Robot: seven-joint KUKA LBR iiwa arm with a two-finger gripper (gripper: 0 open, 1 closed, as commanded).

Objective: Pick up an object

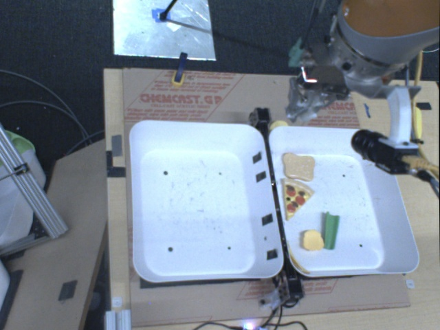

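**Gripper above the far rim, nothing lifted yet**

Gripper of mine hung over the back edge of the right-hand shallow white plastic bin, just past its far-left corner and clear of everything inside. Whether it was open or closed I could not tell; the tip was a blur of grey metal against the cardboard, and I saw nothing caught in it.

So by my reckoning the pick had not begun. All four toy foods lay in the right bin, along its left side, and the descent, grasp and lift were all left to do.

Nearest to me lay the tan bread-slice-shaped piece, flat and squarish, with no marked long axis. Just below it sat the triangular pizza slice with red and dark toppings, its crust toward the bread and its tip pointing to the near rim. The small round yellow piece rested beside the green stick-shaped piece, whose long axis ran roughly far to near, leaning slightly.

The left-hand white bin held none of them.
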